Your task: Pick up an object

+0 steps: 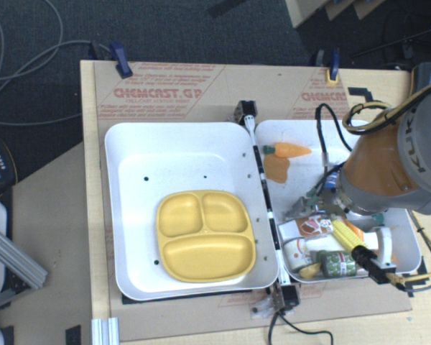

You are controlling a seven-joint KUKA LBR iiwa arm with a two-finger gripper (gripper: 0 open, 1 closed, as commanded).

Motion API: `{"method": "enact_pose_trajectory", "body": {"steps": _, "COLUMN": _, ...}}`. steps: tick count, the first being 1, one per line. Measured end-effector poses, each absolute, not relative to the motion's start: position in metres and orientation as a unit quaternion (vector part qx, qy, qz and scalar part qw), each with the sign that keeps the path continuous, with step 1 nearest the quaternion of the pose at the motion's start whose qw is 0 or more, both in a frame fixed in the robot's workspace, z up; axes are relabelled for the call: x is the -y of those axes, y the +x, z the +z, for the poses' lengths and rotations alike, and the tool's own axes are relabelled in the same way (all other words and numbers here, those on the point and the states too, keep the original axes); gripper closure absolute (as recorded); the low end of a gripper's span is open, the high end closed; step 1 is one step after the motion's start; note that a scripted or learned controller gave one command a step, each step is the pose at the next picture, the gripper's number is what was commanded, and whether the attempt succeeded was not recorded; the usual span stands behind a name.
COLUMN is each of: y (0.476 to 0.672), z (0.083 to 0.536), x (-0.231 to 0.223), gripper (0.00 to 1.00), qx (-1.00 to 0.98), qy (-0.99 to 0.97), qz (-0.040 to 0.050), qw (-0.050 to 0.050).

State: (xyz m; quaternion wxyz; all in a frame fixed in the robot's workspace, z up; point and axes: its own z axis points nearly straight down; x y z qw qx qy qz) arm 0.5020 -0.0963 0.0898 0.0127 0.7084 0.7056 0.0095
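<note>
The right bin (302, 131) holds a toy carrot (291, 149) near its far left corner, with a flat orange piece (276, 168) just in front of it. Several items are piled at the bin's near end: a white and red packet (312, 228), a yellow and orange piece (345, 233), a green can (337, 264) and a small yellow thing (309, 270). My gripper (307, 205) is low in the right bin, just above the far edge of that pile, close to the white and red packet. The arm's body hides the bin's right half.
The left bin (129, 157) holds a yellow divided plate (205, 234) in its near half. A black divider strip (262, 185) runs between the two bins. Blue clamps (119, 58) sit on the board's far edge.
</note>
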Motion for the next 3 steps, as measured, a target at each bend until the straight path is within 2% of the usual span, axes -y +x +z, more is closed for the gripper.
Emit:
{"method": "enact_pose_trajectory", "body": {"steps": 1, "y": 0.501, "z": 0.100, "x": 0.098, "gripper": 1.00, "qx": -0.706, "qy": 0.708, "qz": 0.0065, "qw": 0.013}}
{"method": "enact_pose_trajectory", "body": {"steps": 2, "y": 0.500, "z": 0.099, "x": 0.098, "gripper": 0.00, "qx": -0.707, "qy": 0.708, "qz": 0.0062, "qw": 0.012}}
{"method": "enact_pose_trajectory", "body": {"steps": 3, "y": 0.553, "z": 0.084, "x": 0.134, "gripper": 0.00, "qx": -0.707, "qy": 0.707, "qz": 0.0003, "qw": 0.002}}
